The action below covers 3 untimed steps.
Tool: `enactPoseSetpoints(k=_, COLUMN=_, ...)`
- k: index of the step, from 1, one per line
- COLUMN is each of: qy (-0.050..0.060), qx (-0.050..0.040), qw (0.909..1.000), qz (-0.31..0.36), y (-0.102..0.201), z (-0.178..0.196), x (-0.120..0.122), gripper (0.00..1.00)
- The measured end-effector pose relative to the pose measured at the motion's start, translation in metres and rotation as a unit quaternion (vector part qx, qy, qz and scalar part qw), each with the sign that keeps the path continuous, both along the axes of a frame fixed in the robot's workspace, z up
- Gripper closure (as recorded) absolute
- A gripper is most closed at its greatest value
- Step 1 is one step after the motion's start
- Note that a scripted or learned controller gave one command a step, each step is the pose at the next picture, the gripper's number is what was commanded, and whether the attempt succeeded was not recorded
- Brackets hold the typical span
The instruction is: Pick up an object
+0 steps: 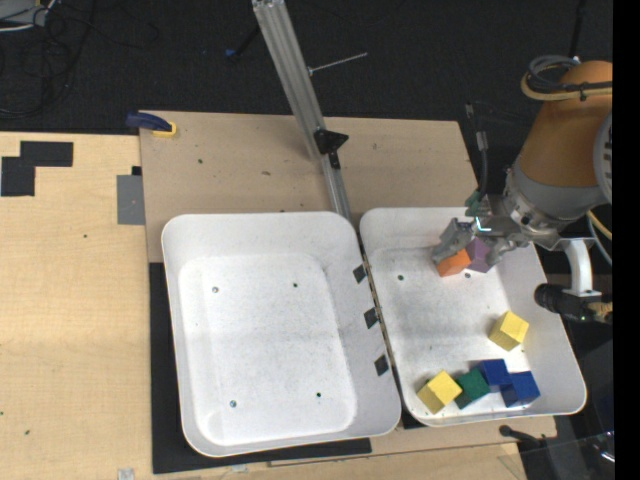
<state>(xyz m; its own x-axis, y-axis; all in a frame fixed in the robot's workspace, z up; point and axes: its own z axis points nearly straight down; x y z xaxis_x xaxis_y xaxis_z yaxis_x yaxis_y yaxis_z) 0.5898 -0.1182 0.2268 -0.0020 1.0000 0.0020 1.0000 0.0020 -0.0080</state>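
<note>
My gripper hangs over the far part of the right bin, directly above an orange block and a purple block that lie side by side. The gripper's body covers the tops of both blocks, and whether it touches either I cannot tell. Further toward the front of the same bin lie a yellow block, a second yellow block, a green block and two blue blocks.
The left bin sits beside the right one, with black clips along the shared edge. A slanted aluminium rail rises behind the bins. A small blue and yellow clamp lies at the bench's far left corner.
</note>
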Motion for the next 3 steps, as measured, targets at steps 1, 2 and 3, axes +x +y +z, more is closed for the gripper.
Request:
enactPoseSetpoints(k=1, qy=-0.002, qx=-0.0005, qw=1.0000, qz=-0.002, y=-0.001, z=0.002, x=0.001, gripper=0.00)
enactPoseSetpoints(k=2, qy=0.000, qx=0.0000, qw=1.0000, qz=-0.002, y=0.007, z=-0.048, x=-0.006, gripper=0.00)
enactPoseSetpoints(k=3, qy=0.001, qx=-0.0001, qw=1.0000, qz=-0.002, y=0.008, z=-0.112, x=-0.004, gripper=0.00)
